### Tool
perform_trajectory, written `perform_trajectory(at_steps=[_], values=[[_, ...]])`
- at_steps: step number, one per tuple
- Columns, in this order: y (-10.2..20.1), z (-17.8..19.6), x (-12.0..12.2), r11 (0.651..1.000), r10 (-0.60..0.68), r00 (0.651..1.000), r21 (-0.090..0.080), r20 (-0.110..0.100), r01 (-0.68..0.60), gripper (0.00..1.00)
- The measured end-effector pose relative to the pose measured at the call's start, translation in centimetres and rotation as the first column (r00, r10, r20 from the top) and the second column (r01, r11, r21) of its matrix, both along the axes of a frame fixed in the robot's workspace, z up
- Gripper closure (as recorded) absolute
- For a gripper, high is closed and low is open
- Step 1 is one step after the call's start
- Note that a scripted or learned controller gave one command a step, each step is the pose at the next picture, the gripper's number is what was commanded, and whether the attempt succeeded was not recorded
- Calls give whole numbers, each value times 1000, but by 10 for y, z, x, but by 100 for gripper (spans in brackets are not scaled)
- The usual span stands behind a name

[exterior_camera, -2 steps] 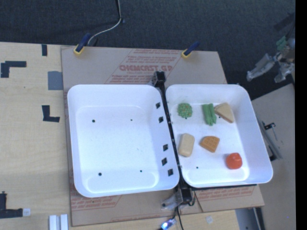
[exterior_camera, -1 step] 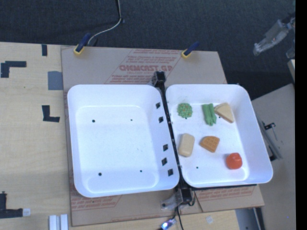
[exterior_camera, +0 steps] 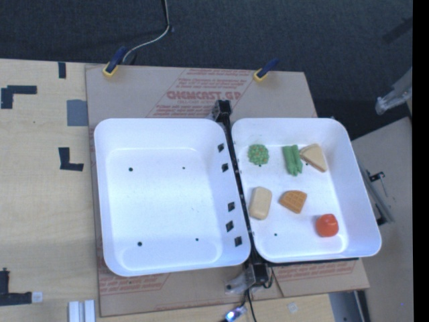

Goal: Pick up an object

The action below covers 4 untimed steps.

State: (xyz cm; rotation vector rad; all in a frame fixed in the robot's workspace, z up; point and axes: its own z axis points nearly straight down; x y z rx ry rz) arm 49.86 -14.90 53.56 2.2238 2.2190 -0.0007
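You cannot tell how the hand stands, wide or narrow. A grey piece (exterior_camera: 395,98) at the right edge, beyond the far corner of the right bin (exterior_camera: 360,180), may belong to the arm, and nothing is held there.

All your candidates lie in that right bin. A green round piece (exterior_camera: 258,155), a green long piece (exterior_camera: 291,159) and a tan wedge (exterior_camera: 314,157) line its far side. A pale block (exterior_camera: 260,202) and an orange wedge (exterior_camera: 293,200) sit nearer, and a red piece (exterior_camera: 327,225) lies apart at the near right.

The likely trouble is crowding. The long green piece and the tan wedge lie just beside each other, so a descent there may nudge one or catch both. The pale block lies close to the wall shared with the left bin (exterior_camera: 100,180), which may block a finger. The red piece looks safest, though it may roll.
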Motion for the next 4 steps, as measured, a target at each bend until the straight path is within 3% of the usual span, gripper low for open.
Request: perform_trajectory(at_steps=[1,2,3,4], values=[[1,10,3,1000,2,1000,-1,1,-2,100],[-61,-77,15,1000,-3,1000,0,-9,3,100],[-75,-201,34,1000,1,1000,3,-13,-1,100],[-73,-287,68,1000,4,1000,3,-9,-4,100]])
